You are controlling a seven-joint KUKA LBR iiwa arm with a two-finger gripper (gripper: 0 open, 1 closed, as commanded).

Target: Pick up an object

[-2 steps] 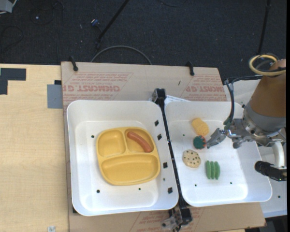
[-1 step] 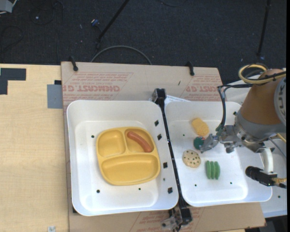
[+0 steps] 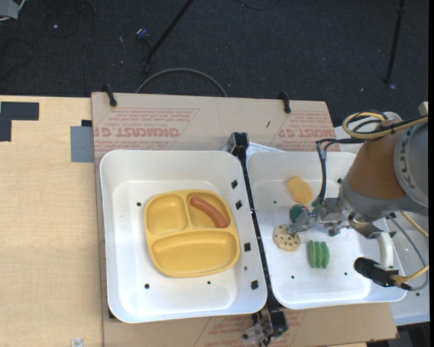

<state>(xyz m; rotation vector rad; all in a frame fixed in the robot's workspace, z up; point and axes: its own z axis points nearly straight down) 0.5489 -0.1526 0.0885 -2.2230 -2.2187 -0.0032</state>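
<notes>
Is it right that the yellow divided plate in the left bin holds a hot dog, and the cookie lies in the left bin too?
Not quite. The camera view shows the cookie in the right bin; the yellow divided plate with the hot dog is indeed in the left bin.

You've got dark carpet floor [image 3: 275, 42] across the far side, black cables [image 3: 173, 20] trailing over it. Light wood benchtop [image 3: 36, 230] fills the left, with black squares [image 3: 11, 118] and a grey patch [image 3: 80, 143] on it. Printed cardboard sheet [image 3: 202, 125] lies on the bench. Lighting even, no hard shadows.
</notes>
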